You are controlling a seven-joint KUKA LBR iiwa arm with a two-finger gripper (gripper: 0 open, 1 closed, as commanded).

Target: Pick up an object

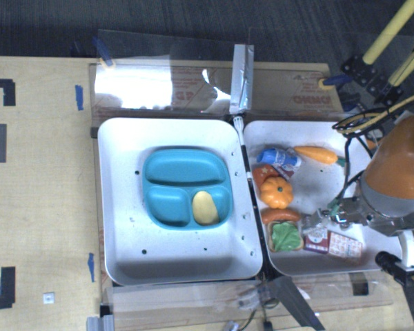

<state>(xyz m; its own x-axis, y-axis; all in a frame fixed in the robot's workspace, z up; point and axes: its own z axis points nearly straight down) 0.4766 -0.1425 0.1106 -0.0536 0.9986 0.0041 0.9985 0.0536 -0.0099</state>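
Note:
The right bin (331, 271) holds several toy foods: an orange pumpkin (277, 192), a carrot (316, 155), a blue packet (279, 159), a reddish sausage (280, 215), a green leafy piece (286, 236) and a red-and-white box (341, 244). My gripper (326, 219) hangs low over the middle of this bin, just right of the sausage and above the box. The grey arm with its orange band (397, 167) covers the bin's right side. Nothing can be seen held in the gripper.
The left bin (124, 254) carries a blue divided tray (186, 185) with a yellow egg-shaped piece (205, 207) in its lower right compartment. A clear upright divider (241, 78) stands behind the bins. Yellow poles and cables (379, 47) sit at the upper right.

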